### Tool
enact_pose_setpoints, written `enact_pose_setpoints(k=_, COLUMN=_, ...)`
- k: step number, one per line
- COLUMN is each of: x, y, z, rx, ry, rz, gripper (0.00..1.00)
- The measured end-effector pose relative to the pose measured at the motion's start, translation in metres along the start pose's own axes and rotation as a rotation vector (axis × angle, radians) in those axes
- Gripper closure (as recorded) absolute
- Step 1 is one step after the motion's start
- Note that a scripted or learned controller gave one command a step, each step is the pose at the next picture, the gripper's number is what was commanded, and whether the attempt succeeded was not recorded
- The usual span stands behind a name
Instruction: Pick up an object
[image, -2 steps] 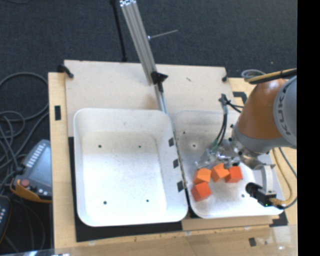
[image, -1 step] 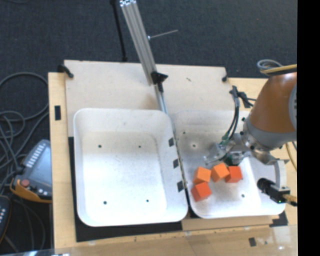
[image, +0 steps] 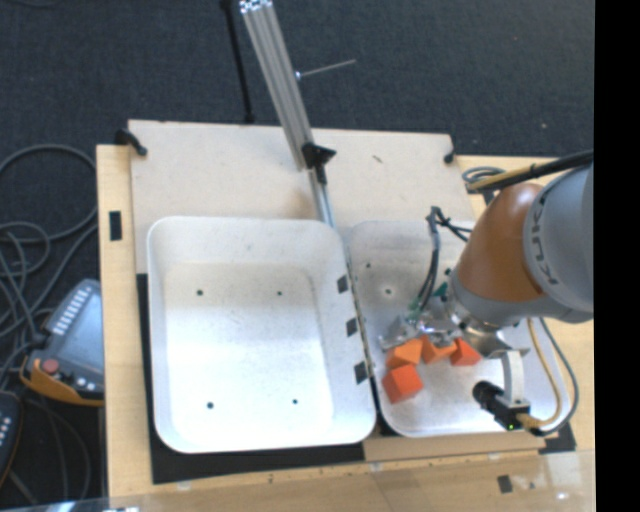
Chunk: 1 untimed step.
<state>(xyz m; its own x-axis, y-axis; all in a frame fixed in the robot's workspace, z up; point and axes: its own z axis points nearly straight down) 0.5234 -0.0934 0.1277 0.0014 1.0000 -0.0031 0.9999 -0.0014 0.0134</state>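
Note:
Several orange blocks lie in the right bin (image: 390, 260). One orange cube (image: 402, 383) sits near the bin's front left. Beside it, more orange pieces (image: 436, 350) crowd together just under the arm's wrist. My gripper (image: 418, 330) hangs low over this cluster, right above the upper orange pieces, and the wrist hides part of them. The grey arm with its orange band (image: 505, 255) reaches in from the right and covers the bin's right half.
The left bin (image: 250, 330) stands next to the right one, with a black divider strip between them. A slanted metal pole (image: 285, 90) rises behind the bins. Cables and a black part (image: 495, 400) hang off the wrist near the right bin's front edge.

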Motion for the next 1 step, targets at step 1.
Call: enact_pose_setpoints(k=1, x=0.072, y=-0.0278, z=-0.074, rx=0.005, ry=0.005, rz=-0.009, gripper=0.0)
